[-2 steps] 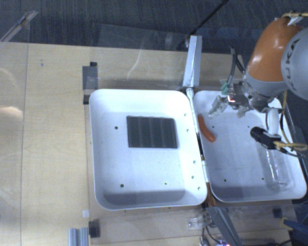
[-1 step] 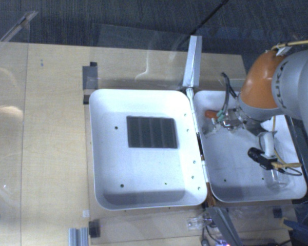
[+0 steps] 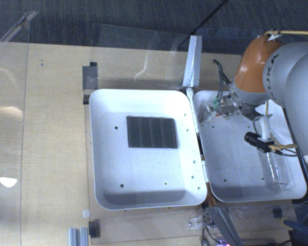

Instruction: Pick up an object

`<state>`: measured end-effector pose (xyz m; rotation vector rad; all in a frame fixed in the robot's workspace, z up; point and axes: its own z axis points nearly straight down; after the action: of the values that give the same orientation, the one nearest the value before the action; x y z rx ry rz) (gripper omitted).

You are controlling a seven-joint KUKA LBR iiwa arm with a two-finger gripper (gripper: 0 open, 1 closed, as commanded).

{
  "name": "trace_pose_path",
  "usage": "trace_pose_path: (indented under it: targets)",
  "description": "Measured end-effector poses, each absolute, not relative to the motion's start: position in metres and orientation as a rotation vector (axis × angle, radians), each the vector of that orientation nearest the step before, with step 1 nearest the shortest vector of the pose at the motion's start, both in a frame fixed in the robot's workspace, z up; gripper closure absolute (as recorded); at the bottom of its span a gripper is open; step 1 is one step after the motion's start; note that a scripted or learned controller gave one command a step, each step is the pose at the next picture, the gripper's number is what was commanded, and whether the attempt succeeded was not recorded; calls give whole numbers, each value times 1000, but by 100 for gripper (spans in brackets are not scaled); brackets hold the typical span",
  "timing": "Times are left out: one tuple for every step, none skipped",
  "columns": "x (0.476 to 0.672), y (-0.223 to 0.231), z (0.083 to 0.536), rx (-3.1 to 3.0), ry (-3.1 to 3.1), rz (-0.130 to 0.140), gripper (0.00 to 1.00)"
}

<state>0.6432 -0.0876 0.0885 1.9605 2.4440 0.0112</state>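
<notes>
Item 1, gripper (image 3: 220, 108): just right of the middle ridge (image 3: 199, 142) where the two bins meet, at its far end, low over the corner of the right bin (image 3: 236, 191). Open or closed: cannot tell from this angle. No object visible in its grasp.

Item 2, clear tube (image 3: 275, 170) (faint against the white floor): lying in the right bin, well right of the middle ridge, toward its near end, well apart from the gripper. Likeliest thing to pick.

Item 3, dark ribbed slab (image 3: 151, 132): flat in the left bin (image 3: 95, 152), left of the middle ridge, about level with its middle.

Item 4, tabletop (image 3: 46, 137): pale wood, far left of the middle ridge.

Hazards, as judged:
- Closing on bare bin floor, given the gap between gripper and tube
- Striking the middle ridge or the bin wall on descent, being so close beside it
- Tube probably smooth and round, so liable to roll or squirt out under a pinch off its axis
- Slab too flat and wide for an easy grip
</notes>
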Motion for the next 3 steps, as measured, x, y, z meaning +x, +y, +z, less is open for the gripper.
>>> trace_pose_path:
  targets:
    - [646, -86, 102, 1956, 2440, 20, 100]
    - [667, -49, 188, 2054, 2368, 8, 100]
    - [667, -49, 187, 2054, 2369, 7, 0]
